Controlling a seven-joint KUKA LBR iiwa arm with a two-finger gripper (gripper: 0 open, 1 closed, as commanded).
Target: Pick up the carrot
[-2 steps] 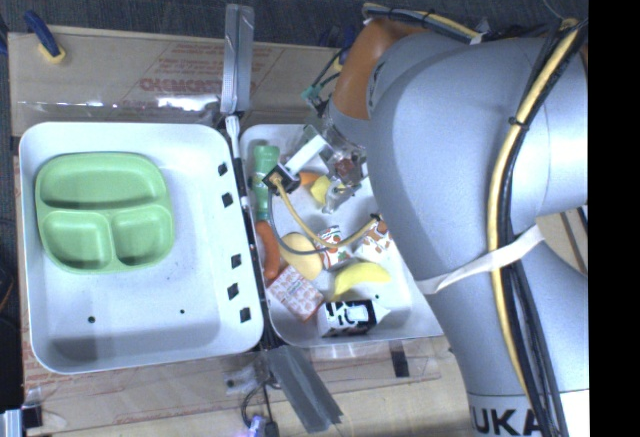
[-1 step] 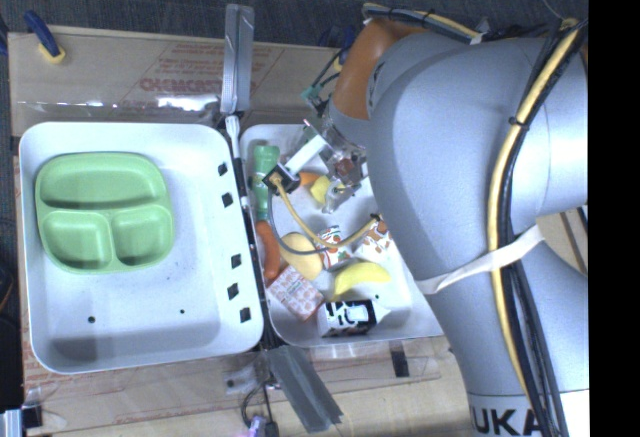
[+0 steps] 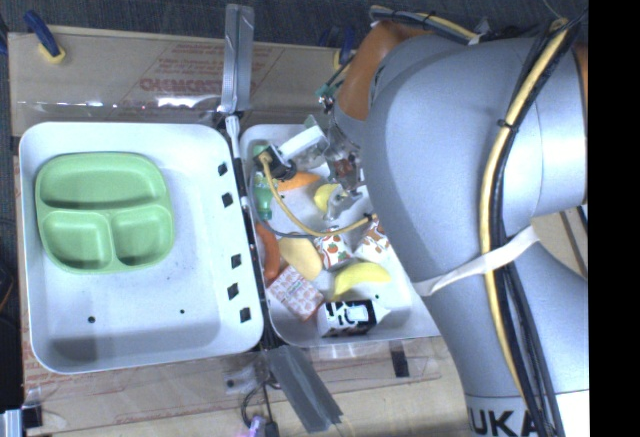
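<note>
The carrot is a long orange piece lying along the left wall of the right bin, partly under other items. My gripper hangs over the upper middle of that bin, up and to the right of the carrot and apart from it. It is just above a small yellow fruit, with another orange piece to its left. The grey arm hides the bin's right side.
The right bin is crowded: a pale yellow fruit, a banana, two patterned cartons, a red-checked packet, a black-and-white item, a green bottle. The left bin holds a green divided plate.
</note>
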